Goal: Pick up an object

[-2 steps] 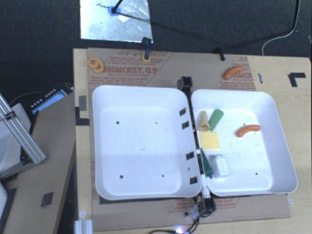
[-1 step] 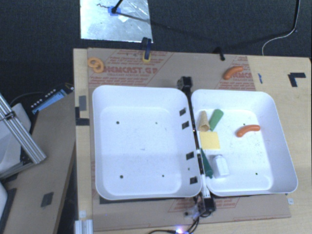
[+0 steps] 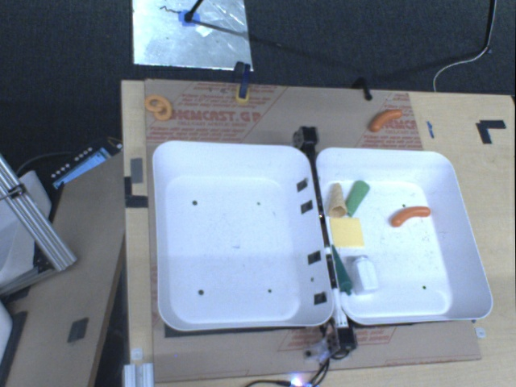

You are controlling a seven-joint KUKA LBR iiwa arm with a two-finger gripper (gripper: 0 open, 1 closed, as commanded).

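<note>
Objects to pick up sit in the right bin, and we list them as we cross the scene from left to right. At the far left an aluminium frame [image 3: 36, 228] leans beside the bench, with a small dark device [image 3: 81, 164] at its 1 o'clock. On the cardboard sheet [image 3: 210, 113] under the bins, an orange ring [image 3: 159, 107] lies at 11 o'clock from the left bin [image 3: 165, 240]. A silvery foil square [image 3: 192, 21] lies on the dark floor at 12 o'clock from that bin, and a blue and yellow clamp [image 3: 241, 83] stands just below the foil's lower right corner.

In the right bin [image 3: 466, 240], a tan cylinder [image 3: 335, 201] lies close to the left wall. A green cylinder [image 3: 357, 195] lies just beside it at 2 o'clock, and we cannot tell whether they touch. A yellow square [image 3: 347, 232] lies at 6 o'clock from the tan cylinder. Below it, a dark green stick [image 3: 343, 275] lies against the left wall, with a white piece [image 3: 365, 274] just beside it at 3 o'clock. An orange sausage [image 3: 410, 215] lies apart near the bin's centre. A second orange sausage [image 3: 385, 120] lies on the cardboard at 12 o'clock from the right bin.
</note>
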